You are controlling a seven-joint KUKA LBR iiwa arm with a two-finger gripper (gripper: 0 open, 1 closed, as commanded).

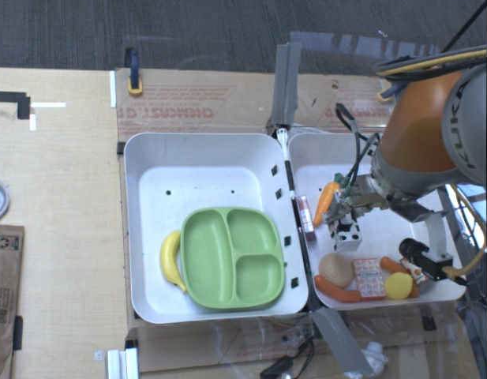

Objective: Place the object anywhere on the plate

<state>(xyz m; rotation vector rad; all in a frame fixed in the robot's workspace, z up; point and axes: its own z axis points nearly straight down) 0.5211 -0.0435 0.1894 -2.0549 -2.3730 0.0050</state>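
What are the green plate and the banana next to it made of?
The plate looks like smooth, matte plastic: one even green, with three moulded sections. The banana is probably a plastic toy, since its yellow looks uniform and spotless, though this view can't settle that.

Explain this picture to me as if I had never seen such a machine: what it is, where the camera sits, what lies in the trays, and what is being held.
One camera, fixed above the bench, looks down at a slant on two shallow white bins. The grey and orange shape at right is a robot arm, reaching over the right bin. Its end effector hangs low in that bin, beside a toy carrot; whether it grips anything cannot be told.

The left bin holds a green divided plate, with a banana lying against the plate's left edge. Near the right bin's front lie a potato-like ball, a small packet, a yellow ball and a long orange piece. The job is to put an object on the plate.
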